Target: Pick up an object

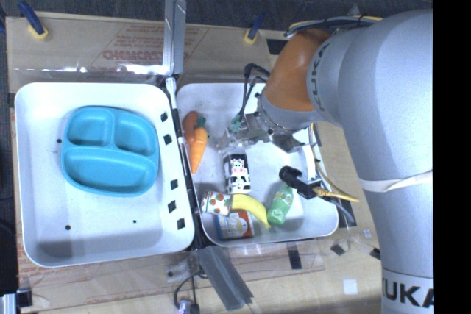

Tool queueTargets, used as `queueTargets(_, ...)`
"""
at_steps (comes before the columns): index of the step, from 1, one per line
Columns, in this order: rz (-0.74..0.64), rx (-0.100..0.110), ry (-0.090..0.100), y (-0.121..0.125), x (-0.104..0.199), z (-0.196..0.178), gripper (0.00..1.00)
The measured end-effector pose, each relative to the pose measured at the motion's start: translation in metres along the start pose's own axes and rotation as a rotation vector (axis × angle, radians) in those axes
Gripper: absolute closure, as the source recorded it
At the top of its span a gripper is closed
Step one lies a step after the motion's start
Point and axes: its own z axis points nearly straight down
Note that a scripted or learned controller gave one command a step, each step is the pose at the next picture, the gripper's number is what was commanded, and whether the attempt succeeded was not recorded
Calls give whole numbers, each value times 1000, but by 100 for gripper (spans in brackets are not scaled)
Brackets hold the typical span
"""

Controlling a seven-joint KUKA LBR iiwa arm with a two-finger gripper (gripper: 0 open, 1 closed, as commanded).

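We see the arm (368,106) reaching in from the right, bent down over the right bin (213,95), its gripper (243,125) low near that bin's middle. Whether anything is gripped, we cannot tell. The right bin holds one carrot (196,142) at its left wall, and one cow-patterned carton (237,173), one banana (250,208), one can (224,215) and one green bottle (280,205) toward its near edge. The left bin (37,180) holds one blue divided plate (110,151).
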Motion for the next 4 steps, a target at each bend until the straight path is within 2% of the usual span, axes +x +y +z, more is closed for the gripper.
queueTargets(1, 118, -3, 1, 9, 56, -126, 100)
queueTargets(2, 111, 0, 1, 9, 57, -135, 100)
queueTargets(3, 70, 0, 2, -1, 77, -119, 100)
queueTargets(4, 189, -2, 0, 74, 68, -137, 100)
